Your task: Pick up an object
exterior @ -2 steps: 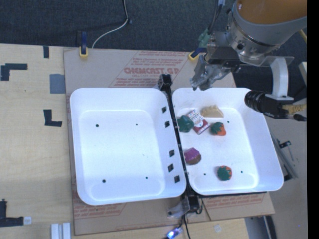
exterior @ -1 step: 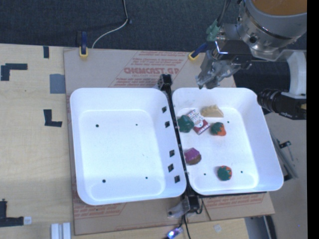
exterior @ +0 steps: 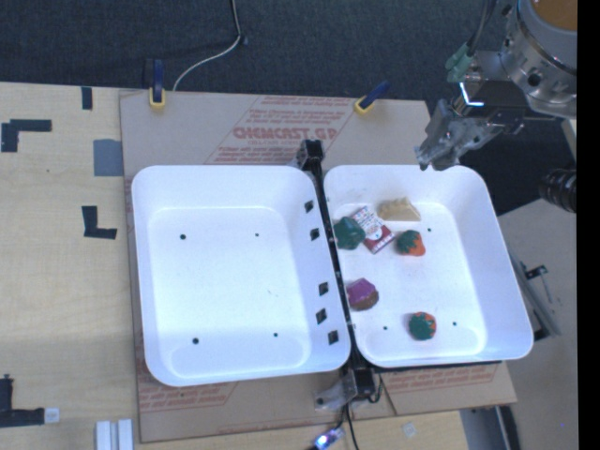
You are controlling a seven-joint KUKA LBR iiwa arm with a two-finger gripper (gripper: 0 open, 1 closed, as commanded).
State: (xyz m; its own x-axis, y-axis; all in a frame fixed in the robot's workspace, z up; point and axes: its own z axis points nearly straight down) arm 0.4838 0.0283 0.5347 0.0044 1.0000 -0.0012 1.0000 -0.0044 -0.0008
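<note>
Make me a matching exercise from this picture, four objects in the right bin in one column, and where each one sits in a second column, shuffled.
Things:
1. purple object
2. tan object
3. dark green object
4. green and orange object

Places in the right bin:
A. far side, nearest the gripper
B. near side, closest to the front rim
C. by the divider, beside the red and white packet
D. by the divider, nearer the front than the packet

Pairs: 1-D, 2-A, 3-C, 4-B

Left bin [exterior: 159, 251] floor bare, six small objects [exterior: 384, 251] scattered across right bin [exterior: 487, 251]
</note>
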